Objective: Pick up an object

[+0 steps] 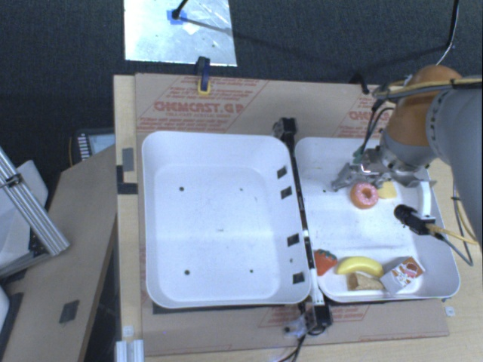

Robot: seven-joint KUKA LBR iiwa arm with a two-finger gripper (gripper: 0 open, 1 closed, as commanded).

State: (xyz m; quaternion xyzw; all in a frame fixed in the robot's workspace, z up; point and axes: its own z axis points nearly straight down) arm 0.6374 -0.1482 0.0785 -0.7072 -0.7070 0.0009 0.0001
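A bulky grey cylindrical robot arm (459,123) with a smooth matte casing carries a rounded orange band (419,104) above its wrist. Below the band sits a paler grey wrist housing (404,153), ending in a small metallic grey two-finger gripper (353,173). Thin black cables (371,127) run along the wrist, and a faint pink glow shows at the gripper's base.

Dark carpet floor (60,36) — shiny metal sheet (179,21) lying on it.
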